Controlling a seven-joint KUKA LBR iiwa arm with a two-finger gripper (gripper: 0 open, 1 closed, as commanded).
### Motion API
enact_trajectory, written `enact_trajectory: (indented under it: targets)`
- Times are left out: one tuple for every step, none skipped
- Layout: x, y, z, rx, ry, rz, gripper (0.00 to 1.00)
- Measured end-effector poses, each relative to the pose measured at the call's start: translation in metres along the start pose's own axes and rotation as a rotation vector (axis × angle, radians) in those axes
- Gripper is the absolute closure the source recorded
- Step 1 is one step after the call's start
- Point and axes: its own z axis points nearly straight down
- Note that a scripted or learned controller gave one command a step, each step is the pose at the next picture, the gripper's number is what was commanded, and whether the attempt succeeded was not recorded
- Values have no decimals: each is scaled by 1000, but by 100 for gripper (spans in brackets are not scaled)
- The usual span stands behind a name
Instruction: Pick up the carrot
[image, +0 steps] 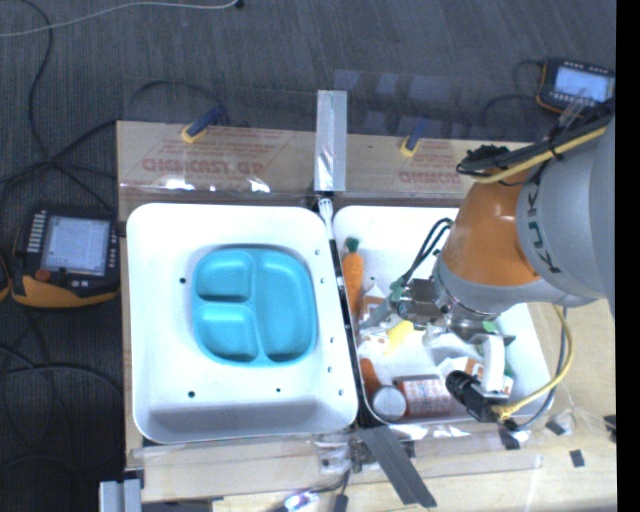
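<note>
The grey arm (560, 230) has dark letters on its side. They look like "KU", and the rest is cut off by the picture's edge. The brown cardboard (230, 155) under the bins has red letters on it, but they are too faint to read. A hand controller (65, 255) lies far out past the left bin (150, 330), and its lit screen is too small to read.

The gripper (400, 312) is down inside the right bin (400, 222). The orange wrist and some cables cover most of it, so I cannot tell how its grip stands.

The carrot (353, 276) lies just beside the gripper, on the side toward the left bin and a little farther back. It runs along the bin's wall, and I cannot tell if the gripper touches it.

A small yellow thing (397, 336) peeks out right under the gripper, too hidden to name. In front of the gripper lies a jar with a brown label (420, 396), and its words are too blurry to read. A blue plate with three parts (255, 303) sits in the left bin, well apart from the gripper.
</note>
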Motion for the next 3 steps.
enact_trajectory:
  targets:
    - [8,64,-2,-2,0,-151,0]
    - [38,32,-2,-1,-1,-231,0]
    - [38,31,-9,4,1,-231,100]
